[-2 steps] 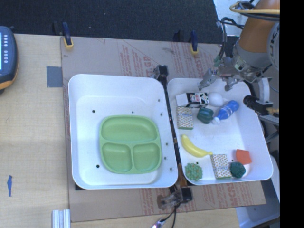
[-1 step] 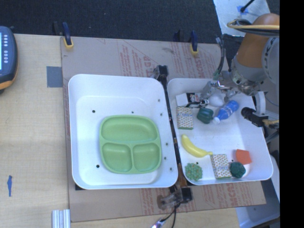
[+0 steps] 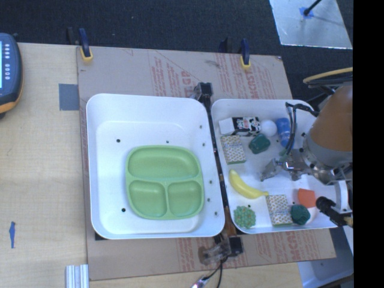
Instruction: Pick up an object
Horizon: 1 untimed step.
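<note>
The right white bin (image 3: pixel 223 110) holds several small objects. A yellow banana (image 3: pixel 245 186) lies near its left wall, with a green knobbly ball (image 3: pixel 244 216) below it. Two patterned squares (image 3: pixel 233 149) (image 3: pixel 278 209), two dark green pieces (image 3: pixel 260 143) (image 3: pixel 300 214), an orange block (image 3: pixel 306 197), a black-and-white toy (image 3: pixel 246 125), a white ball (image 3: pixel 268 127) and a blue piece (image 3: pixel 283 128) lie around. My gripper (image 3: pixel 277 168) hovers over the bin's middle, right of the banana, open with nothing between its fingers.
The left white bin (image 3: pixel 102 161) holds a green divided plate (image 3: pixel 165 182). The grey arm (image 3: pixel 331 134) covers the right bin's right side. Clamps (image 3: pixel 86 48) (image 3: pixel 245 54) pin the cardboard at the back. A dark device (image 3: pixel 8 71) sits far left.
</note>
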Motion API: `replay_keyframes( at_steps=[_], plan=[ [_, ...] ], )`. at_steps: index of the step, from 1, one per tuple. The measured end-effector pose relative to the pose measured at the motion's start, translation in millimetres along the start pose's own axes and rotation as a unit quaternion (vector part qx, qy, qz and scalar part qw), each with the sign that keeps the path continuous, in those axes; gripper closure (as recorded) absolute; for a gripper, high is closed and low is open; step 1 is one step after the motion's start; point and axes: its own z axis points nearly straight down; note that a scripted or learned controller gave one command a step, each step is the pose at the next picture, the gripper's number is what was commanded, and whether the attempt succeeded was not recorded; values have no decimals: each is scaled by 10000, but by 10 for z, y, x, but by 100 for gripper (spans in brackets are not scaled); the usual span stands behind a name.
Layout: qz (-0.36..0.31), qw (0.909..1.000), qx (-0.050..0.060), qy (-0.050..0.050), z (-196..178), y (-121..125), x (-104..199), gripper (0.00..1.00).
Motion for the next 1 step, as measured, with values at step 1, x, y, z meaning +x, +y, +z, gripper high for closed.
replay_keyframes(
  at_steps=[1],
  plan=[
    [-34,10000,-66,-13,-57,713,139,0]
  ],
)
